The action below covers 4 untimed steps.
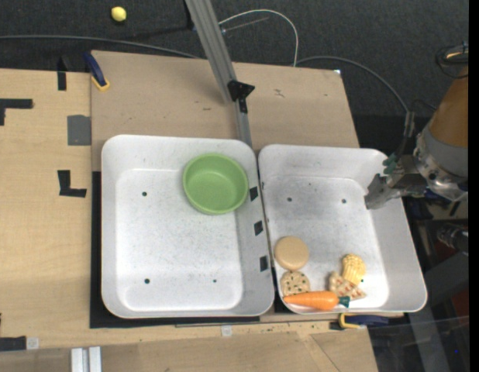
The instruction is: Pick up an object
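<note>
A green bowl [215, 183] sits at the back right of the left bin [131, 223]. In the right bin [317, 177], near the front, lie a round tan cookie [291, 252], a speckled cracker [294, 282], an orange carrot [318, 301] and a yellow corn piece [352, 268]. My gripper [381, 188] hangs over the right bin's right rim, well behind and to the right of the food items. Nothing shows between its fingers.
A grey metal pole [212, 41] slants over the bench behind the bins. A yellow ball [118, 13] lies on the dark floor at the back left. Black tape marks [69, 183] dot the wooden bench left of the bins.
</note>
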Motion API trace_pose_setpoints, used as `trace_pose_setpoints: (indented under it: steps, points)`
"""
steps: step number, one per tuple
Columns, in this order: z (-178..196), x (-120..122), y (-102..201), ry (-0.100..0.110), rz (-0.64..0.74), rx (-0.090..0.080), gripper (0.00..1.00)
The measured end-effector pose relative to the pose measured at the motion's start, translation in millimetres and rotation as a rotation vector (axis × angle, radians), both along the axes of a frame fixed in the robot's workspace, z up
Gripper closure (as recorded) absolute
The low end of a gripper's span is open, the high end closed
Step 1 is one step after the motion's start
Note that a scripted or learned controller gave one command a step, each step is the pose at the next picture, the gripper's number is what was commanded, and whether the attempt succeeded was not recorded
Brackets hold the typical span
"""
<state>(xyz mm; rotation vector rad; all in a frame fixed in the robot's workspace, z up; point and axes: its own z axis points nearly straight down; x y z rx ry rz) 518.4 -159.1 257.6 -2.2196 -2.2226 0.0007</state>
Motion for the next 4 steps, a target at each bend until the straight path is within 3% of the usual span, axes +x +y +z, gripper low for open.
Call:
trace_pose_setpoints:
  steps: [3,4]
  points:
    - [-38,26,161,0.003,0.005,0.001,1.0]
    - [-34,38,204,0.001,0.005,0.001,1.0]
